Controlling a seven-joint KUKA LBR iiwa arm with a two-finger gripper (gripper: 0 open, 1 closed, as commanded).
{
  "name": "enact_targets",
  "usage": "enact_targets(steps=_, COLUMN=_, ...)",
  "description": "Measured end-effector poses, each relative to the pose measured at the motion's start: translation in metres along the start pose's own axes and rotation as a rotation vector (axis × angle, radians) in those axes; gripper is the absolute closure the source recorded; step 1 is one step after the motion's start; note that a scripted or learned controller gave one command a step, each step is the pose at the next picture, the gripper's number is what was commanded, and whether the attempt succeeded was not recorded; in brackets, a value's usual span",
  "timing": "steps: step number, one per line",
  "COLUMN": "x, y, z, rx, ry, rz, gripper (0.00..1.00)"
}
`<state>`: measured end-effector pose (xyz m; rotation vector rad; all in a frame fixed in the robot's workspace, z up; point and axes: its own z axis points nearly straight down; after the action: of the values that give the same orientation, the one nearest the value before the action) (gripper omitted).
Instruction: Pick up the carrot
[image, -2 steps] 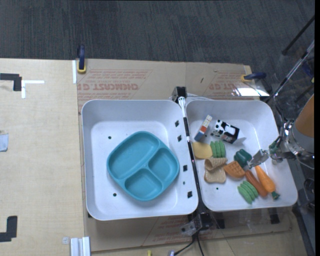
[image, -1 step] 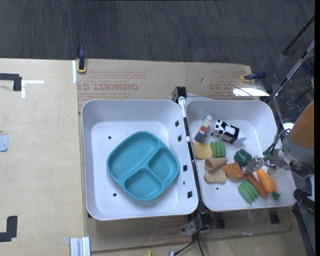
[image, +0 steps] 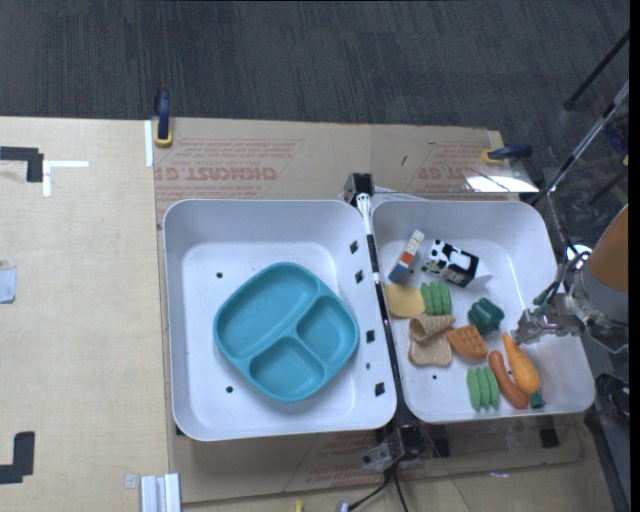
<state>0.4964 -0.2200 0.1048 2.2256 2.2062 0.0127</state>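
From the camera fixed above the bench, two shallow white bins sit side by side on a cardboard sheet. The left bin (image: 190, 300) holds a teal divided plate (image: 287, 331) with three compartments, lying near the bin's middle. The right bin (image: 520, 225) holds a scatter of toy food and small things. Toward its back lie a small white, orange and blue carton (image: 407, 256) and, just beside it, a black-and-white block (image: 447, 263). Below those come a yellow piece (image: 404, 301) against the left wall, a green ridged vegetable (image: 436, 297), a dark green piece (image: 486, 315), tan bread slices (image: 431, 340) and an orange waffle-like piece (image: 467, 343). Near the front lies a green pea pod (image: 483, 388). The carrot (image: 507, 380), a long orange piece, lies in the front right part of this bin, slanting from upper left to lower right, just right of the pea pod; a rounder orange piece (image: 525, 372) touches it on its right side. The arm enters from the right edge, and the gripper (image: 530, 330) sits low over the right side of the right bin, just above the upper end of the carrot and the rounder orange piece. Whether it is spread or closed I cannot tell at this size, and nothing is seen clamped in it.
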Motion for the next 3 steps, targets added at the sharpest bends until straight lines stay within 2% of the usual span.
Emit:
enact_targets(steps=1, x=0.078, y=-0.019, z=-0.008, rx=0.015, ry=0.000, rz=0.189, gripper=1.00)
enact_targets(steps=2, x=0.078, y=-0.019, z=-0.008, rx=0.014, ry=0.000, rz=0.190, gripper=0.00)
enact_targets(steps=3, x=0.123, y=0.031, z=0.013, rx=0.010, ry=-0.001, rz=0.189, gripper=0.00)
